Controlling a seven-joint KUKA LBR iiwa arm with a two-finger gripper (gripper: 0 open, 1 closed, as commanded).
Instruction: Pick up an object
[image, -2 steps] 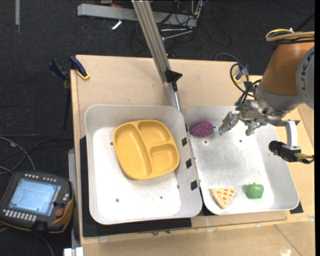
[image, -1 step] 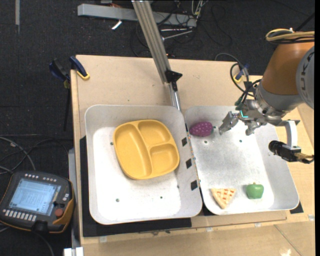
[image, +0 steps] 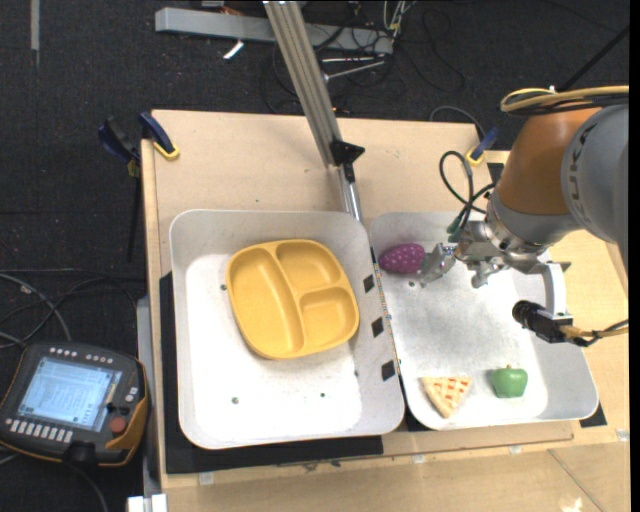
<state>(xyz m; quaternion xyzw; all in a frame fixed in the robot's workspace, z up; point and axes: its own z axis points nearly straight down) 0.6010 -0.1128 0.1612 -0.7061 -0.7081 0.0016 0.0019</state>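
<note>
Lowest in the right white bin (image: 560, 300) lie a pizza-slice toy (image: 445, 393) and green plastic pepper (image: 509, 381); purple toy grapes (image: 402, 258) sit at its far-left corner, just beside the gripper (image: 455, 268), whose fingers look parted and empty. Centring over the grapes before closing seems wise.

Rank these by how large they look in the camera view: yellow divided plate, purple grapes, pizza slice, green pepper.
1. yellow divided plate, clearly largest.
2. pizza slice and purple grapes, too alike to separate.
3. green pepper, slightly smaller.
</note>
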